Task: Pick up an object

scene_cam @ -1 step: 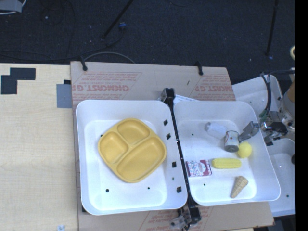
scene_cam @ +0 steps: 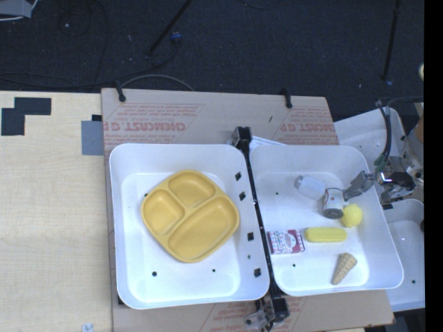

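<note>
1. The gripper (scene_cam: 361,183) hangs over the 3 o'clock edge of the right bin (scene_cam: 277,159); whether it is released or clenched cannot be told.
2. A grey cylinder (scene_cam: 332,205) lies just at the gripper's 7 o'clock; a lemon (scene_cam: 352,216) sits close at the cylinder's 4 o'clock.
3. A corn cob (scene_cam: 325,235) lies at the lemon's 7 o'clock; a red-and-white packet (scene_cam: 285,241) is at the cob's 9 o'clock; an ice-cream cone (scene_cam: 343,268) is at its 5 o'clock; a pale clear object (scene_cam: 309,184) is at its 12 o'clock.
4. The left bin (scene_cam: 131,161) holds a yellow divided plate (scene_cam: 190,215).

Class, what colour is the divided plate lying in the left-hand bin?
Yellow all over. The divided plate shows best in the overhead camera view.
</note>
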`<state>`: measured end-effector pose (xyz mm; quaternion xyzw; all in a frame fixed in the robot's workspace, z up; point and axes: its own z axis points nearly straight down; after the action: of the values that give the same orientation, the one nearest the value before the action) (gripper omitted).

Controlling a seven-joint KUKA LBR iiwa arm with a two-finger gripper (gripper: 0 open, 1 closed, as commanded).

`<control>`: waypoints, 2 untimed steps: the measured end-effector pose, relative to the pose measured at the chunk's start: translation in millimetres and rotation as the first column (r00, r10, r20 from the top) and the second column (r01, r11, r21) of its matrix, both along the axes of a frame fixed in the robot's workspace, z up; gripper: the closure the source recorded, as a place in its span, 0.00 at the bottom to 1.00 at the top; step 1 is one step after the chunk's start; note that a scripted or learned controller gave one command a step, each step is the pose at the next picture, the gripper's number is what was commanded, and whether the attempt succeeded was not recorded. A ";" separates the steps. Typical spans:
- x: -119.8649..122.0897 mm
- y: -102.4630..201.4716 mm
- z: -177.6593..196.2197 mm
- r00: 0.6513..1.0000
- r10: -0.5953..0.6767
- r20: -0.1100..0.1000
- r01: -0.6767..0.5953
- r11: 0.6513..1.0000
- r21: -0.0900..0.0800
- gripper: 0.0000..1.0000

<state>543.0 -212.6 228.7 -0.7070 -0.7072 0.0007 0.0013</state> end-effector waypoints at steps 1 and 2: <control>-6.0 6.2 -46.4 1.000 0.000 -0.004 0.000 1.000 0.002 0.00; -1.7 0.0 -105.4 1.000 0.000 -0.002 0.000 1.000 0.001 0.00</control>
<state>541.3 -212.7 123.3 -0.7071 -0.7071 0.0012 0.0025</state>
